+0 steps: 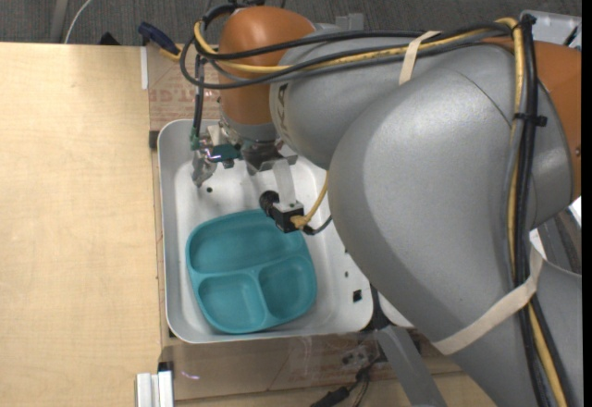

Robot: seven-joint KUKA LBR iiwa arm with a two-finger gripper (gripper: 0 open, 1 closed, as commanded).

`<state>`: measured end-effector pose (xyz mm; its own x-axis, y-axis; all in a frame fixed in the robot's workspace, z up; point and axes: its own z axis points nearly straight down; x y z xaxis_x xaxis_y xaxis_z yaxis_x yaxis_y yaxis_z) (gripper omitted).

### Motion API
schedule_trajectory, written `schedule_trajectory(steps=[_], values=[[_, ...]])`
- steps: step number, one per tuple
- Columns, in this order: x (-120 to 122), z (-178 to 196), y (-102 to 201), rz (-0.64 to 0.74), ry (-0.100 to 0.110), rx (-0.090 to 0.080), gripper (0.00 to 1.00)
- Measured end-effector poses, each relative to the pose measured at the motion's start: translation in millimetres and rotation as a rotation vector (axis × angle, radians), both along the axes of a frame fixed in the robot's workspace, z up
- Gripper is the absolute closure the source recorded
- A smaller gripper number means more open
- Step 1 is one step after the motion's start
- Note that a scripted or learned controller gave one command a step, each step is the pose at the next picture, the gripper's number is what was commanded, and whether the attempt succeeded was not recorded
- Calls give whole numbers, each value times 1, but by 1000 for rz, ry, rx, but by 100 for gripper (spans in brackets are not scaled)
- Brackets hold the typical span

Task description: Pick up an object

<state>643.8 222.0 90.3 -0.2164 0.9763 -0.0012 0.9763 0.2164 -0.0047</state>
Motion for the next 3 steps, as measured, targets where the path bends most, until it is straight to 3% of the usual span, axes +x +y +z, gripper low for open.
schedule_trajectory(steps=[1, 2, 3], values=[[-58, 3, -74, -27, -11, 1, 0], [15, 1, -35, -114, -3, -1, 0], [15, 107, -180, -114, -5, -1, 0]])
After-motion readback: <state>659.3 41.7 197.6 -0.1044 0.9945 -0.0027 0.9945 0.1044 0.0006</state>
